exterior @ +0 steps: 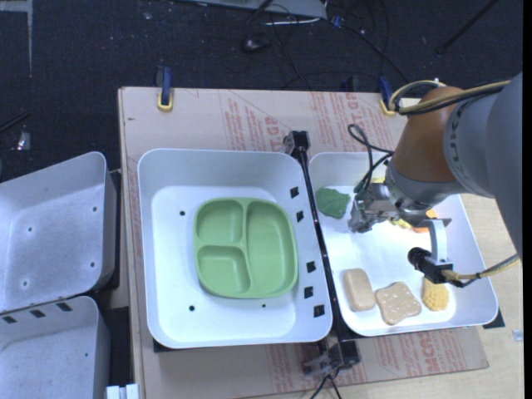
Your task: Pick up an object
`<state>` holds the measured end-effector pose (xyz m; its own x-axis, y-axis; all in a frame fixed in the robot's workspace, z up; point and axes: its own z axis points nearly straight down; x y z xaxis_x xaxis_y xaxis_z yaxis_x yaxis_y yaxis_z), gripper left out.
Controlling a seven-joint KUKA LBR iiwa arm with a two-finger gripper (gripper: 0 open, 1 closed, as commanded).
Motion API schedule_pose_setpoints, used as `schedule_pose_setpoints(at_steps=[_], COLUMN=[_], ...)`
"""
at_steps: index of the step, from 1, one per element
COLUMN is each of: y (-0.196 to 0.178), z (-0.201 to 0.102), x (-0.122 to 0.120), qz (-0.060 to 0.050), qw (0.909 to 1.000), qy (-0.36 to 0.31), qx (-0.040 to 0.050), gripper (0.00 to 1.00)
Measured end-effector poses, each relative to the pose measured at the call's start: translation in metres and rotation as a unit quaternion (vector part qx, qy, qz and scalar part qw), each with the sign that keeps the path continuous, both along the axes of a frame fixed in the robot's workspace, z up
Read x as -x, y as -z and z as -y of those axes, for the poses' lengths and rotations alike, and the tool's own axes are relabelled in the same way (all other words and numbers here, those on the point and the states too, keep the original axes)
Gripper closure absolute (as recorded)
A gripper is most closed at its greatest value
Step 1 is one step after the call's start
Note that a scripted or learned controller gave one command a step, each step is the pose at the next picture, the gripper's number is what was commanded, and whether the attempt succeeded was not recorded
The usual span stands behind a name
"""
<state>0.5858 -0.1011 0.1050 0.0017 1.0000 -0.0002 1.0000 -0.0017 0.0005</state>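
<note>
The green divided tray (246, 248) is lying in the left bin (158, 223), well to the left of the gripper (362, 220). A green leaf-shaped piece (333, 202) is sitting just left of the gripper in the right bin (482, 306); it is probably not touching it. Whether the gripper is spread or closed cannot be told. Below it are lying a tan bar (358, 289), a toast slice (396, 302) and a yellow piece (435, 296).
</note>
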Motion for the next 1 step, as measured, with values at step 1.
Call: schedule_pose_setpoints(at_steps=[1], y=[-0.053], z=[0.0106], x=[-0.0019], qz=[0.002], qw=[1.0], qy=[0.0], qx=[0.0008], gripper=[1.0])
